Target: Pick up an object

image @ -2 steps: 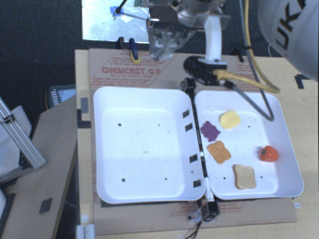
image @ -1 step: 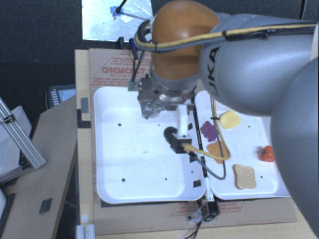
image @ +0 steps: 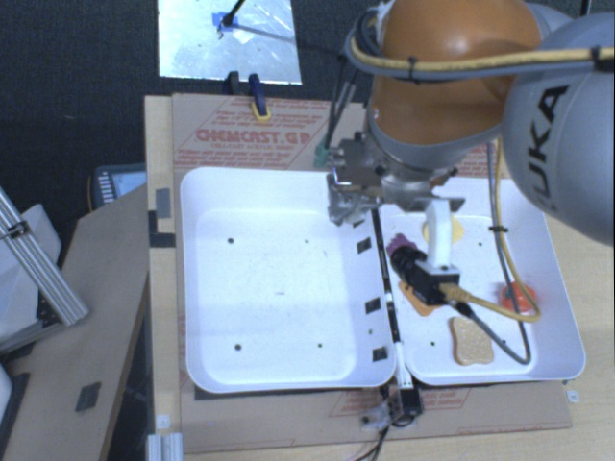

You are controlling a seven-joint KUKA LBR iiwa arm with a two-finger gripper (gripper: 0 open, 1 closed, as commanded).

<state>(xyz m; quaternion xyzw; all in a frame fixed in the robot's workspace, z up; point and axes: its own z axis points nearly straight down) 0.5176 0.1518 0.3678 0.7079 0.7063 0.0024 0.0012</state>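
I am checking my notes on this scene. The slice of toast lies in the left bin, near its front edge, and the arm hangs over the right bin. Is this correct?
Not quite. The camera view shows the slice of toast in the right bin, near its front edge, not in the left bin. The arm does hang over the right bin.

Smooth glossy white plastic bins (image: 279, 286), glossy orange arm band (image: 452, 56), matt brown cardboard (image: 250, 133) beneath, shiny foil sheet (image: 229, 27)

Two white bins: left bin (image: 279, 286), right bin (image: 553, 344). One toast slice (image: 471, 342). One orange-red piece (image: 517, 298). One flat orange piece (image: 417, 301). One purple item (image: 404, 250), partly hidden. One yellow item (image: 452, 229), mostly hidden.
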